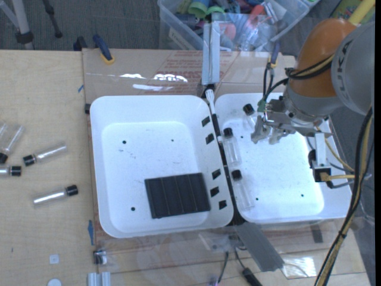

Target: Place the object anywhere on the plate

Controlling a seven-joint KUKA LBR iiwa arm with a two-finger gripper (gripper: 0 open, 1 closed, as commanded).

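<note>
We see the plate (177,195) in the left bin (107,121), right bin (309,198) beside it, gripper (269,133) over that bin.

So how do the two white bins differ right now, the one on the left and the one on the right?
The left shallow white bin holds a flat black ribbed rectangular plate near its front edge; the right shallow white bin has no such plate. The grey arm's gripper hovers over the right bin's back part, while nothing hangs above the left bin. Clear black-capped vials lie along the right bin's left wall. Both are white with rounded corners.
</note>
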